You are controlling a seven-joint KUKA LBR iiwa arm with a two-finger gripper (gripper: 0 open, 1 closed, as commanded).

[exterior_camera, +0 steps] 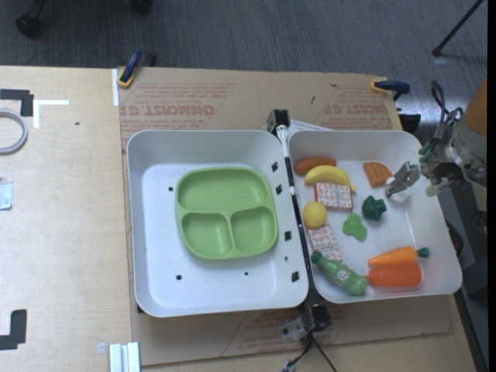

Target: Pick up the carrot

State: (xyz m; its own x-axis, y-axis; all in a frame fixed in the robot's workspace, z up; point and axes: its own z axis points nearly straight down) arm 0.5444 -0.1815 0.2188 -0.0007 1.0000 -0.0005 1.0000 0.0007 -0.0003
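The carrot [395, 256] is orange with a small green stub at its right end. It lies flat near the front right of the right bin [440, 231], just behind a thicker orange piece [395, 276]. My gripper [401, 183] hangs over the back right of that bin, about a hand's width behind the carrot and apart from it. It is close to an orange waffle-like piece [377, 173] and a dark green broccoli [374, 208]. The grey arm comes in from the right edge.
The right bin also has a sausage [315, 163], banana [329, 176], lemon [314, 214], two pink wafers [335, 196], a light green leaf [355, 227] and a green bottle [341, 276]. A green divided plate [227, 211] sits in the left bin [147, 231].
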